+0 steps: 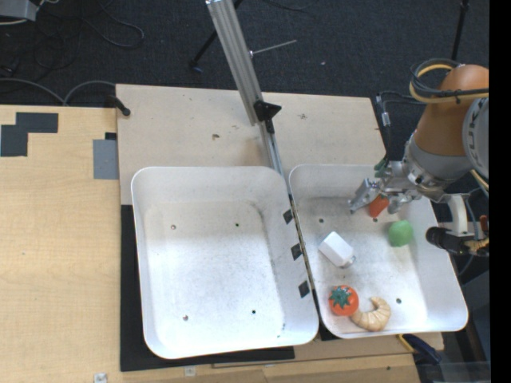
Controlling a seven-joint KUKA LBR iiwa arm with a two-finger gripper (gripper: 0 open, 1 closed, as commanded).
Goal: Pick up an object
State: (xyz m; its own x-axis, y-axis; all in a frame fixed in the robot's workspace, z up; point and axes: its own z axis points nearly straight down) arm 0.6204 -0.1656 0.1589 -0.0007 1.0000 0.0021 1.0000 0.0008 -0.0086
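Note:
My gripper (pixel 378 200) hangs over the back part of the right bin (pixel 447 309), under the grey wrist with its orange band. A small orange-red object (pixel 377 207) sits between its fingers, and the gripper is shut on it. Just in front and to the right lies a green ball (pixel 401 232). A white block (pixel 337 249) rests near the bin's middle. At the front of the bin are a red tomato with a green top (pixel 343 300) and a tan croissant (pixel 372 314), side by side and touching.
The left bin (pixel 152 214) sits next to the right one, with black clips (pixel 296 250) along their shared rim. A slanted aluminium bar (pixel 239 58) rises behind the bins. Cables hang at the right, beside the arm.

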